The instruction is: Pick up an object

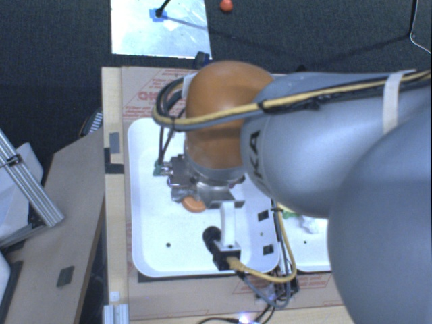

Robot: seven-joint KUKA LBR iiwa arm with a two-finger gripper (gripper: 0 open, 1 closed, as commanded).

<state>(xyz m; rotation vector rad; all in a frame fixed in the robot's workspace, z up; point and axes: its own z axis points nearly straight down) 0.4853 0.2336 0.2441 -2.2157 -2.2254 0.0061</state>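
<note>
We are seeing the tool (194, 196) hanging low over the left bin (145, 181), beside an orange object (195, 205); we cannot tell its opening.

The grey arm (324, 147) bears partial letters "KA"; red print on the cardboard (145, 93) is unreadable.

Two white bins sit side by side: the near one (152, 245) left of the grey arm (337, 154), and a second (314, 248) mostly covered by that arm. One orange object (195, 205) lies in the left bin, just under the arm's wrist. One small red-orange ball (226, 5) rests on the dark floor, well beyond the bins. One arm reaches in
</note>
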